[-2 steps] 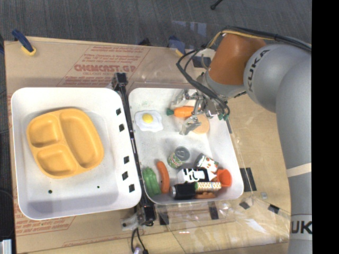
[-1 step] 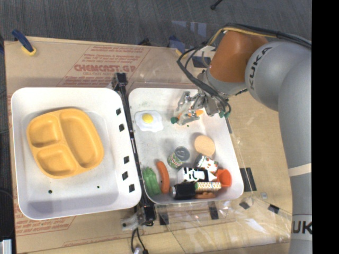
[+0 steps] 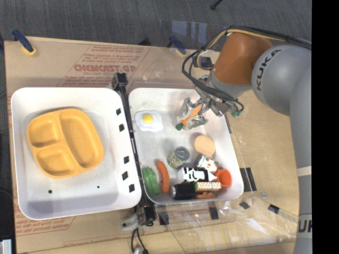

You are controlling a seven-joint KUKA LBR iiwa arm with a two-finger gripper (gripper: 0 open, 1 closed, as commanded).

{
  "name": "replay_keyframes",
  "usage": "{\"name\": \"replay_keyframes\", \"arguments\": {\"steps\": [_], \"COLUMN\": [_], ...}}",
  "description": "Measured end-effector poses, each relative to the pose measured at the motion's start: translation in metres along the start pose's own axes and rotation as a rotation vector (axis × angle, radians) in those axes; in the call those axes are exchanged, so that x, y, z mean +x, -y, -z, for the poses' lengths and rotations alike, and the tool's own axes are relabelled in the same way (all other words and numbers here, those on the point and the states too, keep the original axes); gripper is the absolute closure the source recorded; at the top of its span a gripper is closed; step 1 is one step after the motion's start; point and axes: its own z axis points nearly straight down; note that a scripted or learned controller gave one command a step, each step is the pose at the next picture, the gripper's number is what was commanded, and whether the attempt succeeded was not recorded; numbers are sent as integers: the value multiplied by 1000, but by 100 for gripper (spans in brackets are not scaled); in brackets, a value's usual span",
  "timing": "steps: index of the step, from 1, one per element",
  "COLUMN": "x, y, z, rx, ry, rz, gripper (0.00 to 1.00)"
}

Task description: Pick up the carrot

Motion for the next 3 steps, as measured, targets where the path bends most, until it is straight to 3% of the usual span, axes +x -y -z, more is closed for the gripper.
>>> {"name": "replay_keyframes", "arguments": {"steps": [1, 2, 3], "x": [-19, 2, -28], "y": [-29, -11, -87], "z": [67, -6, 56], "rx": [9, 9, 4], "ry": [7, 6, 5], "rz": [-225, 99, -405], "gripper": [100, 100, 100]}}
